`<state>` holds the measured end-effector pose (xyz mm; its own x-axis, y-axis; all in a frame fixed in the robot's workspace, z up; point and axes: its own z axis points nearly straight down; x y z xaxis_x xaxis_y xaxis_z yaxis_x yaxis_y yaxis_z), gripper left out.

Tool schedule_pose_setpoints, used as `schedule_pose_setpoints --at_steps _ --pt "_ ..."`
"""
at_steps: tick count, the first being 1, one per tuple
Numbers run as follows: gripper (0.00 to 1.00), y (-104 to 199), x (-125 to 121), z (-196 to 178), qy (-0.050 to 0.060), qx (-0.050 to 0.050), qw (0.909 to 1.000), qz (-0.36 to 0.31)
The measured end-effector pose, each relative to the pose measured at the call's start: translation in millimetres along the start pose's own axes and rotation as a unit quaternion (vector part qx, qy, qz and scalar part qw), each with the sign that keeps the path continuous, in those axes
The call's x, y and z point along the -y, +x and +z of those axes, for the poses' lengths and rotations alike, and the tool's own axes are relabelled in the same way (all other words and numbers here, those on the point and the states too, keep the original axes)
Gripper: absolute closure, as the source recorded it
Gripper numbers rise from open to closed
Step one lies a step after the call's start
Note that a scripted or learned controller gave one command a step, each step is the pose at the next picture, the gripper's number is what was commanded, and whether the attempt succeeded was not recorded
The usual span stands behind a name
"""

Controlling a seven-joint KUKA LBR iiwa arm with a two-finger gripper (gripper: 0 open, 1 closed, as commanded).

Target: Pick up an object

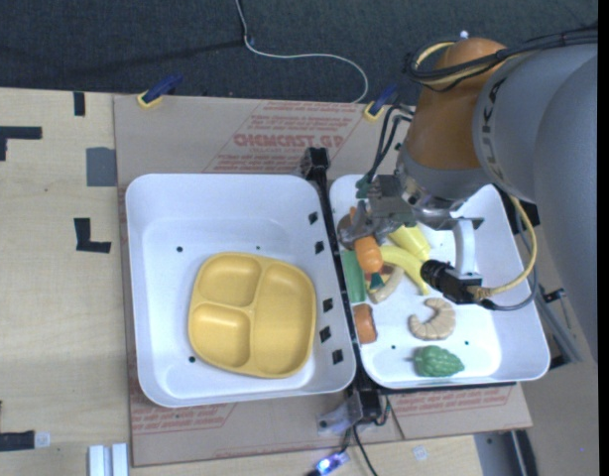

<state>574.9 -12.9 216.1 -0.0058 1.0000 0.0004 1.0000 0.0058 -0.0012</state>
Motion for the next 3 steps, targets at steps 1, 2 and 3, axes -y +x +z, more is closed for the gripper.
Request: schedule_pose_setpoints --at_steps 1,2,3 --pt "1.00 56 -31 -3 -0.001 0.000 1.0000 -0.001" --pt "1.00 85 -51 1 0.000 0.000 1.0000 0.000" --pt "1.00 74 -53 2 0.000 0.001 1.0000 0.002"
